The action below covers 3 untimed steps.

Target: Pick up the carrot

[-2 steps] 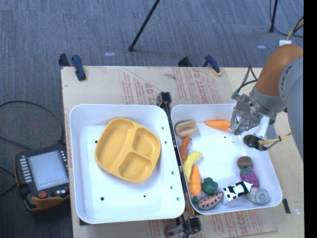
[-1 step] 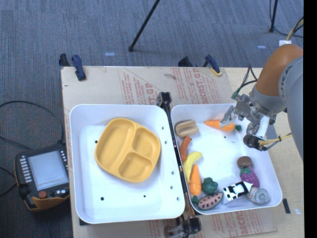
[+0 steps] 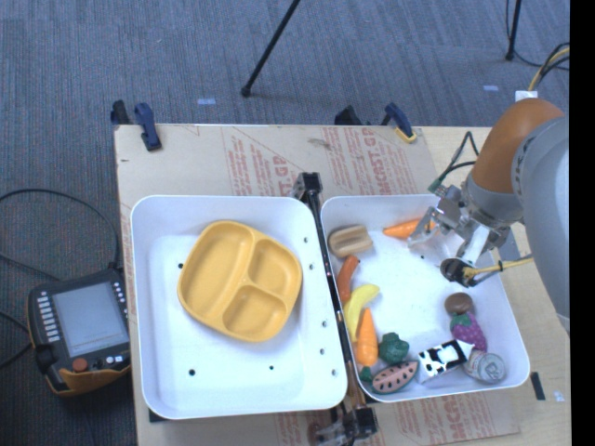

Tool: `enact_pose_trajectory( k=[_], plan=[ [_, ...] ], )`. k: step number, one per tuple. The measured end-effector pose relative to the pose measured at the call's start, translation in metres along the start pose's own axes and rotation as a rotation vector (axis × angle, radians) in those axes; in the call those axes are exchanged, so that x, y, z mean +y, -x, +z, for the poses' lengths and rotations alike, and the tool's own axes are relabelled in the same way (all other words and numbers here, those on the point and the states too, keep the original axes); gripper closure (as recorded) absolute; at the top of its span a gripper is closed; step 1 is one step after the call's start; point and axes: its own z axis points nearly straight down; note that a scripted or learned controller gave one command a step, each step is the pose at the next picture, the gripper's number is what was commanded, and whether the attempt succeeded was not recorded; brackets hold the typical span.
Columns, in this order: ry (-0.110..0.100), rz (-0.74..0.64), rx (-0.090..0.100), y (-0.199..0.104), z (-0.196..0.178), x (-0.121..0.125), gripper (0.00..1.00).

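A small orange carrot (image 3: pixel 403 229) lies in the far part of the right bin (image 3: pixel 517 328), pointing left. Its right end reaches the tip of my gripper (image 3: pixel 430 239), which hangs low over the bin's far right area, right beside the carrot; whether it grips the carrot is unclear. A second, larger orange carrot-like piece (image 3: pixel 366 336) lies near the bin's left wall, towards the front.
The right bin also holds a bread bun (image 3: pixel 350 241), a reddish sausage (image 3: pixel 347 275), a banana (image 3: pixel 361 302), broccoli (image 3: pixel 393 347), a watermelon slice (image 3: pixel 395 377), grapes (image 3: pixel 468 328) and a can (image 3: pixel 485 368). A yellow divided plate (image 3: pixel 241 280) sits in the left bin (image 3: pixel 149 342).
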Motion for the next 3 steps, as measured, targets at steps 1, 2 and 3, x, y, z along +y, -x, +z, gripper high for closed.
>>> enact_pose_trajectory(
  k=[1,2,3],
  plan=[
    [0.001,0.394,-0.007,-0.012,0.0,-0.013,0.0],
    [0.009,0.693,0.003,-0.008,-0.001,-0.016,0.0],
    [0.013,0.114,0.003,0.034,-0.001,-0.06,0.0]
  ],
)
